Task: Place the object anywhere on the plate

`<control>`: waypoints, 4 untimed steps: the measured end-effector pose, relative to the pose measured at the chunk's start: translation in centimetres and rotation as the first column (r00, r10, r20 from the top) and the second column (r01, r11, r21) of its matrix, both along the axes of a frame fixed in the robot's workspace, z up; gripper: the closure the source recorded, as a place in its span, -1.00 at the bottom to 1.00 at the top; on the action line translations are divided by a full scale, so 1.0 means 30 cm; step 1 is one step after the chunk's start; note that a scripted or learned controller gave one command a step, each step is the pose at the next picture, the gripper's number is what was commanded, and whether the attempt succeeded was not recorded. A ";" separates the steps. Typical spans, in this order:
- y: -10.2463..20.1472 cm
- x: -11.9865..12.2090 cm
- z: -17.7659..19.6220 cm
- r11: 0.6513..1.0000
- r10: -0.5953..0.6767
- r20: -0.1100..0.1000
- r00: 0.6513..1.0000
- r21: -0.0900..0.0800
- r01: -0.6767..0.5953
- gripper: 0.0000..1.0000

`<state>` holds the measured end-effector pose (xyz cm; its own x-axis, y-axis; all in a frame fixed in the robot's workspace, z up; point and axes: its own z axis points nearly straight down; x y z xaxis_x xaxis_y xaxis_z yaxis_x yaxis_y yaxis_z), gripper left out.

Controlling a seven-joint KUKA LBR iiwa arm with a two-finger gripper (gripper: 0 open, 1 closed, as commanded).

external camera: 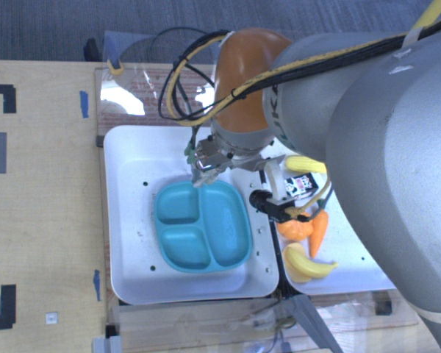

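I am reading the fingers (203,169) as hovering at the far rim of the blue plate (178,206), with the orange-banded wrist directly above them. The wrist is hiding them, so I cannot tell how far they are open or whether anything is between them. The plate is lying flat in the left bin (125,219), roughly central. I am judging that this placement is giving the arm clearance on every side for a release from above. Its three compartments are showing bare blue. The candidate items are sitting in the right bin (353,267): an upper banana (307,165) against the far wall, an orange piece (292,230) touching a carrot (318,230), and a lower banana (309,265) just beside them. I am taking the object to be one of these, well apart from the plate across the bin walls. Keeping stock in one bin and the target in the other is, in my judgement, separating pick from place. Regarding writing: a white tag (300,185) under the upper banana is carrying black and pink print, but it is too small to read. The desk (44,197) is bearing blue tape marks (84,103) with no lettering.
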<state>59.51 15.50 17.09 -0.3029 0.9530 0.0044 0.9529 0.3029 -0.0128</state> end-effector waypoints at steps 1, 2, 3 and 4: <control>0.055 0.189 0.037 0.973 -0.231 0.012 0.973 -0.002 0.231 1.00; 0.054 -0.091 0.395 0.999 -0.053 0.016 0.998 0.001 0.053 1.00; -0.086 -0.202 0.506 0.971 0.239 0.008 0.971 -0.001 -0.239 1.00; -0.164 0.040 0.519 0.906 0.423 0.014 0.906 -0.002 -0.423 1.00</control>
